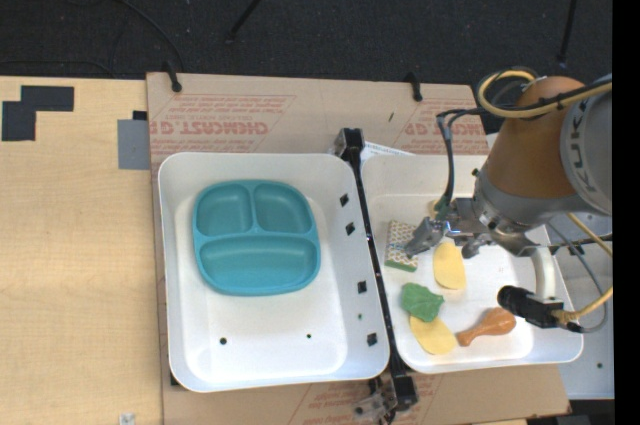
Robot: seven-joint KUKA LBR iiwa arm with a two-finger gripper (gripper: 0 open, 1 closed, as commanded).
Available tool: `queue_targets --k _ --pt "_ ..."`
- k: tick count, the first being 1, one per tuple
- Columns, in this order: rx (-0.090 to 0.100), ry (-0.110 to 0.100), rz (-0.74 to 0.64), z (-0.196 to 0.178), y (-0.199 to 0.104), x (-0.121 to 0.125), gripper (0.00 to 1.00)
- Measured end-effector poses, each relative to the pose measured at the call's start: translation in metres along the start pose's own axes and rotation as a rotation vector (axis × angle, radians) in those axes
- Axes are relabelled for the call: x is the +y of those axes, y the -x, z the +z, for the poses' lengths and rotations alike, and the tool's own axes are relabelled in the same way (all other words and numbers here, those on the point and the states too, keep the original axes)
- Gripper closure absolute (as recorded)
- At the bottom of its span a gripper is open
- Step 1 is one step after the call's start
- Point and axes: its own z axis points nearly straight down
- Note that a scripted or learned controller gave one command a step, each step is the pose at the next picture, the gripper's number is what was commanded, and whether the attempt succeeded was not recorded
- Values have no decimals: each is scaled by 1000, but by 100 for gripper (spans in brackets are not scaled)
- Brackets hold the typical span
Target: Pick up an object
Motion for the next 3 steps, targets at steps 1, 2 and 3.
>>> queue_targets --k 1,2,3 --pt "0 0 0 44 3 2 0" --pt "0 0 5 33 4 2 100" --pt "-1 9 -1 -30 4 -2 100"
